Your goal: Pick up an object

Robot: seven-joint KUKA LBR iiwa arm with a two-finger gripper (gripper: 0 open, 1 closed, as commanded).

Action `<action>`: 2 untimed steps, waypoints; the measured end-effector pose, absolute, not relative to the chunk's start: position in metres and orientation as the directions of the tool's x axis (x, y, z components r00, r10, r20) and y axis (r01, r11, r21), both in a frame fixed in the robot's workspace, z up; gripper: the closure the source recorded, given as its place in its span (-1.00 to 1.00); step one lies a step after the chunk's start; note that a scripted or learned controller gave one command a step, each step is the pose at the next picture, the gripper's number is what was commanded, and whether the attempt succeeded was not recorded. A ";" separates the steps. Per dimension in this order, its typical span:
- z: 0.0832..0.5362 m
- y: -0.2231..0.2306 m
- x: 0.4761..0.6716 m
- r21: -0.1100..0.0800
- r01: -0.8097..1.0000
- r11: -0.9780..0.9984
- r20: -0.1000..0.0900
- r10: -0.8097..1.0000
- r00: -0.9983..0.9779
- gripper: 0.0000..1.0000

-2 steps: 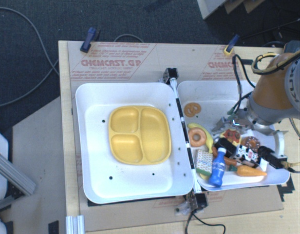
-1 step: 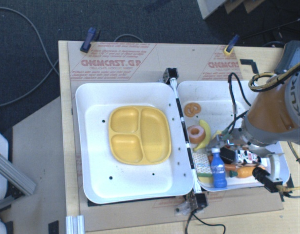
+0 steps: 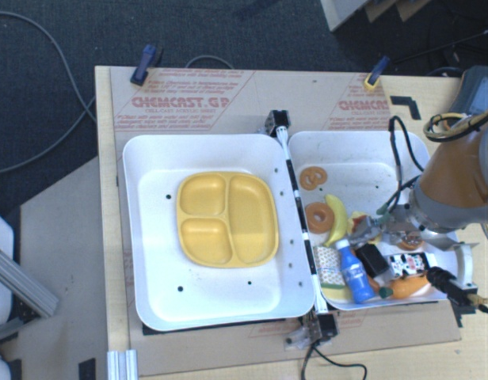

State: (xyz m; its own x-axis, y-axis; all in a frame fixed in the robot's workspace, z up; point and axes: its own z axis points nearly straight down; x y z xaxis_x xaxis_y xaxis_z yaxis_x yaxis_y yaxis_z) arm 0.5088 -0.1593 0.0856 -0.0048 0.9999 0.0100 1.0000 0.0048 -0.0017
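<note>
Objects crowd the right bin (image 3: 351, 145), so my hand (image 3: 393, 229) hangs low beside the banana (image 3: 337, 217); its grip I cannot tell.

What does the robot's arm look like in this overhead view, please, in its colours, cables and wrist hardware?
The arm is bulky and rounded, with an orange-brown band above a grey wrist section. Black cables loop along it, one bundle marked yellow. The gripper end is dark metal hardware, too cluttered to make out finely.

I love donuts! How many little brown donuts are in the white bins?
2. One small brown ring-shaped donut lies near the right bin's back; the other donut sits just in front, beside the yellow banana. Clutter could hide more.
</note>
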 end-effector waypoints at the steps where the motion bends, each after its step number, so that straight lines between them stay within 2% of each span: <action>1: 0.085 -0.122 0.482 -0.001 1.000 0.001 0.001 1.000 -0.001 -1.00; 2: 0.094 -0.123 0.483 0.003 1.000 0.000 -0.001 1.000 0.000 1.00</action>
State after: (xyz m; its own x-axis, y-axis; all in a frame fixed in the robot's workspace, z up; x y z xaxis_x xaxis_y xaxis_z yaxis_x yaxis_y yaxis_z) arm 0.4828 -0.1228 0.0944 0.0003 1.0000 -0.0008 1.0000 -0.0003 0.0027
